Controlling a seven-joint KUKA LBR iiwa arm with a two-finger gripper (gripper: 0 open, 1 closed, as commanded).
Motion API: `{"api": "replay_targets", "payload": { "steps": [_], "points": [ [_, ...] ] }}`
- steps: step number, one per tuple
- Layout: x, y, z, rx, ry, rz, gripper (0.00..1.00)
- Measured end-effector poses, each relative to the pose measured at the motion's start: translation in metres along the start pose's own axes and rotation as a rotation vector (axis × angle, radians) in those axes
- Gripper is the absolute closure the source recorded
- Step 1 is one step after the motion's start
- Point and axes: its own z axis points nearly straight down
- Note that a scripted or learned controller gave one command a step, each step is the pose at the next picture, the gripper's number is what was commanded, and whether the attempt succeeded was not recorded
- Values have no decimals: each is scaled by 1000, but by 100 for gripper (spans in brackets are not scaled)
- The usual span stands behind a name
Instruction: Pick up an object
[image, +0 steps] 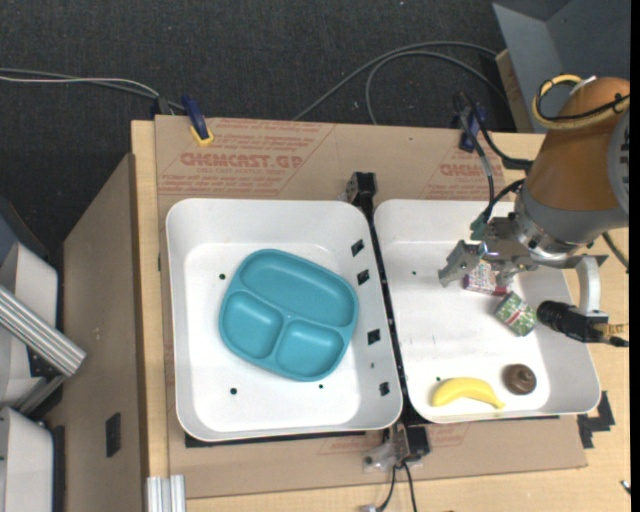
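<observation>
Small packet (486, 278) lies near the right bin's (420, 330) far right corner, under the hand (478, 262); second packet (516, 314) just beside. Fingers look spread, empty. Best to centre over one packet, drop straight, close gently, avoid nudging the neighbour.

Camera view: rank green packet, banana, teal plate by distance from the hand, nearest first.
Measured from the hand, in the right bin's upper part:
1. Green packet, just right of and below it, same bin.
2. Banana, by the right bin's near edge, well below the hand.
3. Teal plate, across the divider in the left bin, farthest.
</observation>
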Motion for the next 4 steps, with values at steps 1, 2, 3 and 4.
{"api": "replay_targets", "payload": {
  "steps": [1, 2, 3, 4],
  "points": [
    [0, 3, -7, -14, -2, -3, 0],
    [-6, 5, 53, -10, -1, -1, 0],
    [-7, 1, 97, -10, -1, -1, 0],
    [-6, 1, 115, -11, -1, -2, 0]
  ]
}}
